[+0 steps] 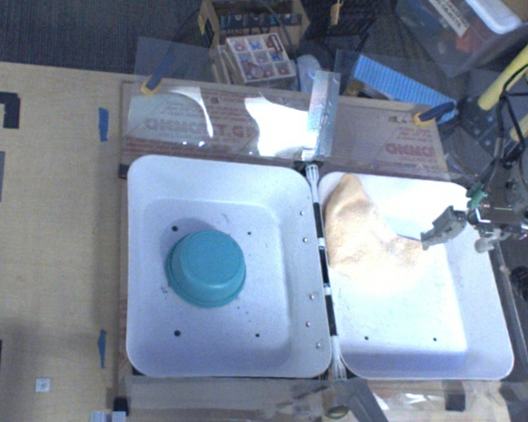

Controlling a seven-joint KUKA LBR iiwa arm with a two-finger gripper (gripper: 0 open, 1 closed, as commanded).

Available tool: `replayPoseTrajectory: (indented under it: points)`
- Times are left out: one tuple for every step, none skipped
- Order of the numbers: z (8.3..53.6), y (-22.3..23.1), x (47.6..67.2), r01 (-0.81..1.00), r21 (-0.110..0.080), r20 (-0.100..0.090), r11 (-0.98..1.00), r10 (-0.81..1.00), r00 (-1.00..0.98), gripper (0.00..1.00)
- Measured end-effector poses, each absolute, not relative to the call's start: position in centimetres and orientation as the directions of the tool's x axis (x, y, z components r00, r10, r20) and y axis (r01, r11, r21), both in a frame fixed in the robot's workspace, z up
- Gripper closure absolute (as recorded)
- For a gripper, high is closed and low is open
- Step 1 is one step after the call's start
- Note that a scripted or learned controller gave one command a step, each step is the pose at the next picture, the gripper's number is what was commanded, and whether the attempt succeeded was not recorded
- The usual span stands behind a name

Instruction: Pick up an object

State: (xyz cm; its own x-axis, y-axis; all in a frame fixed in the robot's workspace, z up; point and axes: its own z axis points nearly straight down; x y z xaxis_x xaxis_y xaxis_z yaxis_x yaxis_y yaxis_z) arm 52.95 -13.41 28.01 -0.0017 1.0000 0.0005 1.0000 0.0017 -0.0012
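A teal bowl (207, 267) lies upside down in the left white bin (157, 188). A crumpled beige cloth (361, 230) lies in the upper left of the right bin (471, 349). My gripper (443, 229) hangs over the upper right part of the right bin, just right of the cloth and apart from it. Nothing shows between its dark fingers.
A clear plastic wall (289, 126) stands behind both bins. Cables and a yellow hose (521, 62) hang at the far right by the arm. Boxes and clutter (255, 41) lie on the floor beyond the bench. Wooden bench top (33, 260) spreads to the left.
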Motion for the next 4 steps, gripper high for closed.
replayPoseTrajectory:
  points:
    - [27.8,-10.0,59.8,0.992,0.003,-0.001,-0.126,0.992,0.126,0.00]
    - [24.4,-14.4,60.8,0.999,-0.001,0.000,0.038,0.999,-0.038,0.00]
    - [9.6,-17.1,60.5,0.998,0.004,-0.002,0.059,0.998,-0.059,0.00]
    - [8.9,-15.4,60.8,0.993,0.004,-0.002,0.117,0.993,-0.117,0.00]
